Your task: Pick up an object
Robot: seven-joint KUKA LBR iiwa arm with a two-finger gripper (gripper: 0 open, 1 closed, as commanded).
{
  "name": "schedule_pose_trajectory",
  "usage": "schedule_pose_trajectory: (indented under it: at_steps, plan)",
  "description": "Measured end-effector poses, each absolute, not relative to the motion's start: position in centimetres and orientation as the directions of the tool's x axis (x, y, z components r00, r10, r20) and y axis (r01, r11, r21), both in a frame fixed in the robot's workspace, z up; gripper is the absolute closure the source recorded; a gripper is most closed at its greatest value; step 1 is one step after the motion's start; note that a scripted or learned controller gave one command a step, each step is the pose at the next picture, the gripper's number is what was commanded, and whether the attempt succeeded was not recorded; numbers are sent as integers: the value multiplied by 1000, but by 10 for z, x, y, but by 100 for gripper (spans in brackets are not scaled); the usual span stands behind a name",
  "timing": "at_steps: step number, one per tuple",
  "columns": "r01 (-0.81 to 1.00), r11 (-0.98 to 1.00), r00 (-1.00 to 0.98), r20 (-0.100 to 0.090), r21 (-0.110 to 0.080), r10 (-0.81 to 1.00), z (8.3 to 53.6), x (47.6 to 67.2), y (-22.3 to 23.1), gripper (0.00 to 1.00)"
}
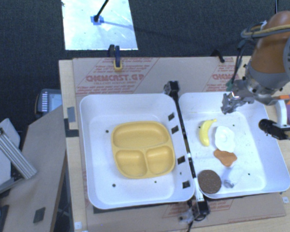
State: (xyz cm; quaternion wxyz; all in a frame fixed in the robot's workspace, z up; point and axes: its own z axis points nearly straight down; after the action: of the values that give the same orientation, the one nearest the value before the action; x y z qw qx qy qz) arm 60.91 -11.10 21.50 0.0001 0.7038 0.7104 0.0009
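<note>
In the right bin (pixel 266 179) lie a yellow banana (pixel 205 132), a white fried-egg piece (pixel 225 138), an orange chunk (pixel 225 157), a brown round cookie (pixel 209 180) and a small grey piece (pixel 228 184). My gripper (pixel 230 104) hangs over the far part of the right bin, above and to the right of the banana, apart from every object. Nothing shows between its fingers.
The left bin (pixel 94 121) holds a yellow three-compartment plate (pixel 142 148). A black divider with clips (pixel 180 135) runs between the bins. The arm with its orange band (pixel 272 41) enters from the upper right. A black part (pixel 270 127) juts over the right bin's right rim.
</note>
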Motion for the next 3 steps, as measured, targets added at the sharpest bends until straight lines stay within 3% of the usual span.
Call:
schedule_pose_trajectory:
  at_steps: [1, 3]
  plan:
    - [1000, 10, -10, 2, 1, 1000, 225, 600, -53, 100]
    - [1000, 11, -11, 3, 3, 1000, 224, 610, 51, 100]
